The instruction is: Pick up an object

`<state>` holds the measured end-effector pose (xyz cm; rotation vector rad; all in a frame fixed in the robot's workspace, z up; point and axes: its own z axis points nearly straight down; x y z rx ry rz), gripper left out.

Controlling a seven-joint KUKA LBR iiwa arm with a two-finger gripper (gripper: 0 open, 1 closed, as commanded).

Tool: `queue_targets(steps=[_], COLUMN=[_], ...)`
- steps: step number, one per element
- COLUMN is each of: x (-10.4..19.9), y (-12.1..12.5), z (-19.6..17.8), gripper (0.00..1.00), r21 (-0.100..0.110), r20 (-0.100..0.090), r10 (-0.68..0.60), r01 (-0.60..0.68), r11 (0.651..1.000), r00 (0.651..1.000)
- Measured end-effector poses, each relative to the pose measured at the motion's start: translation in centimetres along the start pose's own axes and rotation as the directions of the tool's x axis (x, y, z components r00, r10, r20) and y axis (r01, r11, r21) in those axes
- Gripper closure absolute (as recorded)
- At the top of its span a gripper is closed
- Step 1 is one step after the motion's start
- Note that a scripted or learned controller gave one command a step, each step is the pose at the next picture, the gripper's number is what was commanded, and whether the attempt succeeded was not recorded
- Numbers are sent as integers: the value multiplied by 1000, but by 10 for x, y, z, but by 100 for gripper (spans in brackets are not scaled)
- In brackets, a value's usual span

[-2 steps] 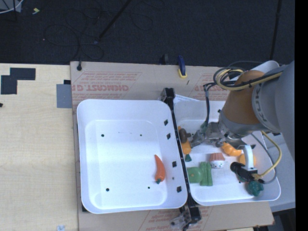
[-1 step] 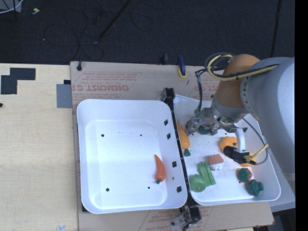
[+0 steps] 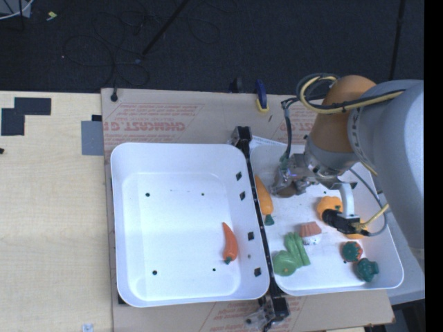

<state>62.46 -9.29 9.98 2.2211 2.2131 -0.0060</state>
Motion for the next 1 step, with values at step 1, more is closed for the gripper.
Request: queue_targets(steps=[1], x=[44], y=[22], z=[-94], gripper=[100], r21=[-7], r20=[-8], r10=[-9], r01=[9], r11=[1000], r00=[1000])
